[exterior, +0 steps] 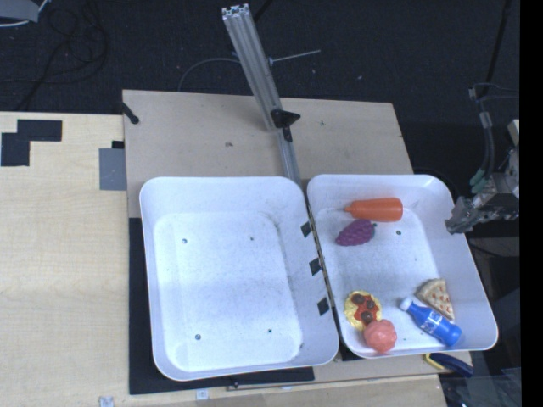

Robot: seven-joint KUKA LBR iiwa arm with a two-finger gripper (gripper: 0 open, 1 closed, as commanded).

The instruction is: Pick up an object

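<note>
1. The grey metal pincer (465,217) hangs at the right bin's (424,185) outer rim; how wide it stands, I cannot tell.
2. Nearest inward lies the orange plastic carrot (374,209), with purple grapes (355,233) just below it.
3. The carrot looks light, stiff and slippery; best gripped across its middle.

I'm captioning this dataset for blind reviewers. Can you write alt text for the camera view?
Two shallow white bins sit side by side on a bench; the right bin holds an orange carrot, purple grapes, a pizza slice, a blue bottle, a pink ball and a yellow-red toy. The gripper hovers at its right rim.
</note>
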